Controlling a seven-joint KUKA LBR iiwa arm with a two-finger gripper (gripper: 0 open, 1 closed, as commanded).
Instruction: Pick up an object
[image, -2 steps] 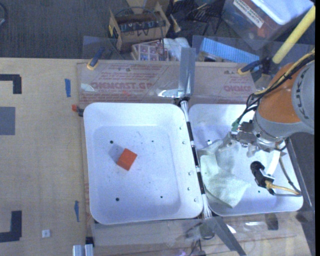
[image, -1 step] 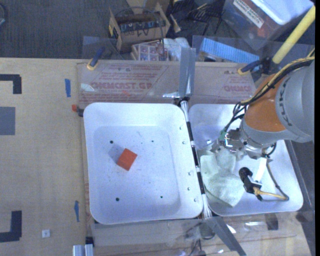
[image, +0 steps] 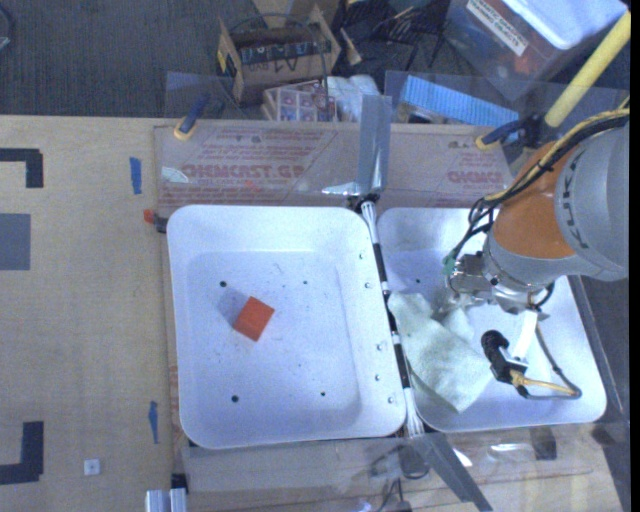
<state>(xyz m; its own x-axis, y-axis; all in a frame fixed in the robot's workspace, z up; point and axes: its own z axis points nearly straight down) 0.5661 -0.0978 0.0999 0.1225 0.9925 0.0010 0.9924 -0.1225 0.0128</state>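
Note:
An orange-red cube (image: 254, 318) lies in the left bin (image: 200, 240), left of its middle. A crumpled white cloth (image: 440, 352) lies in the right bin (image: 590, 395) against its left wall. The arm with its orange band (image: 535, 228) hangs over the right bin. My gripper (image: 452, 300) points down at the upper edge of the cloth, and the wrist hides its tip. Nothing is seen held in it.
A black plug with a yellow and white cable (image: 510, 362) dangles from the wrist over the right bin's floor. Cardboard sheets (image: 260, 172) stand behind both bins. A ridge with clips (image: 385, 300) separates the bins.

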